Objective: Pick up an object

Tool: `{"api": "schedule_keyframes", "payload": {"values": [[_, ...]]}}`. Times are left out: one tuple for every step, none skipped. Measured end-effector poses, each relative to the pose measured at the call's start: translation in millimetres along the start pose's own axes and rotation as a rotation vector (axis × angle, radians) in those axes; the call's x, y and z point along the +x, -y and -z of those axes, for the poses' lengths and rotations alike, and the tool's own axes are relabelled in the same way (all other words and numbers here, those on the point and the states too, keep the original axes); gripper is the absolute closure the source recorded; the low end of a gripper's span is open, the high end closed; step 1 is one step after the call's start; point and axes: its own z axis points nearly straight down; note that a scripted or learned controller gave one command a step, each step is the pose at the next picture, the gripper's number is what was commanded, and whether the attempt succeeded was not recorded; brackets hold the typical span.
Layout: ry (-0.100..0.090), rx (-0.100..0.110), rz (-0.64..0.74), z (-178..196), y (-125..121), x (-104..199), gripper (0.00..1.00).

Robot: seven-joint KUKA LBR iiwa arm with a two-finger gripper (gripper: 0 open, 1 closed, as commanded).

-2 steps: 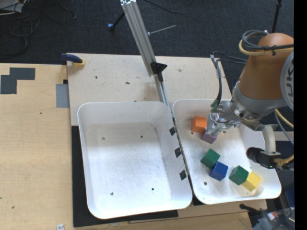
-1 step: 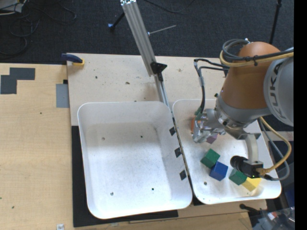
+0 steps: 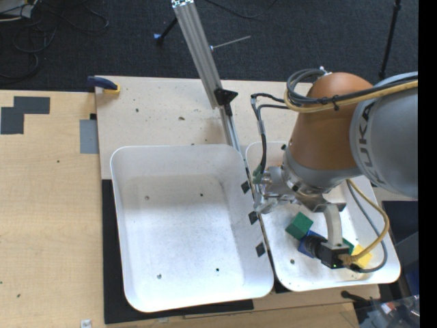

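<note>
Green block (image 3: 299,225) loose on floor of right bin (image 3: 290,273), near end effector (image 3: 270,195) lowered by the wall shared with left bin (image 3: 177,238), likely seeking a grasp; grip state impossible to tell.

Left bin (image 3: 177,224) open; arm (image 3: 334,128) and green block (image 3: 299,225) crowd right bin (image 3: 295,273).

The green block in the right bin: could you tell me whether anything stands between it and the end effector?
Nothing visible does; the end effector hangs just beside the green block, toward the view's upper left.
</note>
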Motion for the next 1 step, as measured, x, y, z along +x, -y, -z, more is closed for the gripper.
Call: {"api": "schedule_keyframes", "payload": {"values": [[0.0,0.001,0.001,-13.9,11.2,54.3,1.0]]}}
